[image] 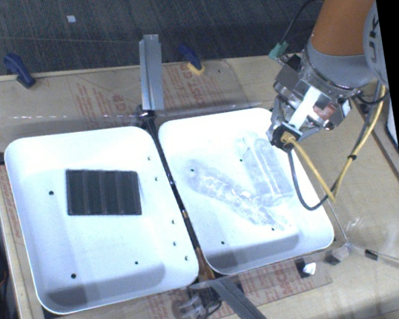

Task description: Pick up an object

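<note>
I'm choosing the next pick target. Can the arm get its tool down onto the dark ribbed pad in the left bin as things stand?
Probably yes. The dark ribbed pad lies flat and alone in the left bin, uncovered. The tool sits at the right bin's far edge, so the arm must cross that bin first.

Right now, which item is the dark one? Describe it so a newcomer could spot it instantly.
Start at the left white bin. On its floor, up and left of centre, lies a flat dark ribbed rectangle. It is opaque and nearly black, unlike the clear plastic pieces in the right bin.

Fixed overhead cam, slanted down on both bins (152, 136), arm (341, 12) from right.
</note>
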